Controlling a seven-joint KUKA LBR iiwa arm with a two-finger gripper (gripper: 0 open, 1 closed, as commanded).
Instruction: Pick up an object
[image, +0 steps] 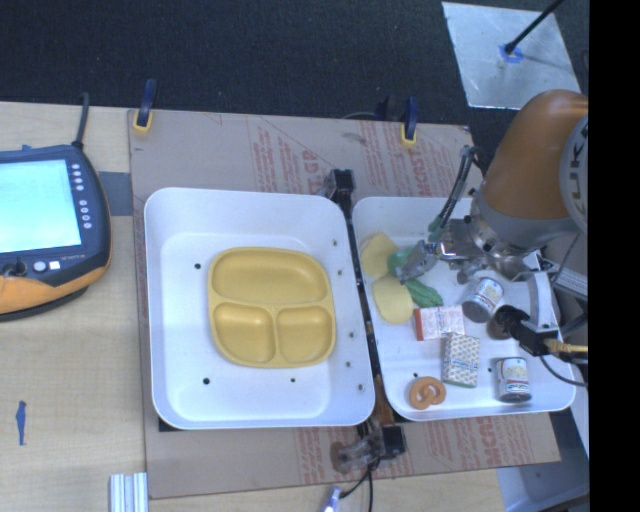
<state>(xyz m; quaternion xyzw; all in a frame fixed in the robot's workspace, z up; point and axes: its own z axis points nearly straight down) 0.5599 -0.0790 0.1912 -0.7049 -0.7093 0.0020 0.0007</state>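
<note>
At the far left edge of the desk (60, 380) sits a grey and orange handheld control pendant with a lit screen (45, 225), partly cut off by the frame. Next comes the left white shallow plastic bin (175, 395), which carries a yellow plastic tray with 3 compartments (270, 305) near its middle. The right white shallow bin (560, 395) holds the candidates for the pick: 2 pale yellow rounded pieces (385, 275) against its left wall, a green soft-looking item (415, 275) just beside them, a small red and white packet (438, 322) and a patterned box (461, 358) toward the middle, a tan ring-shaped toy like a doughnut (427, 392) near the front edge, a silver can lying tilted (483, 297) and a second small can (514, 379) at the front right corner. The claw (425, 255) reaches in from the right, with the grey and orange arm (535, 165) above it, and its tip is at the green item near the bin's back left area. Judging by this, the step in hand is the approach or closing on the green item. I cannot tell how far the claw is spread, nor whether anything sits within it, since the tip blurs into the green shape. The next move likely calls for a firm closure, then a straight lift clear of the yellow pieces. The bin's right wall is hidden behind the arm and cables.
</note>
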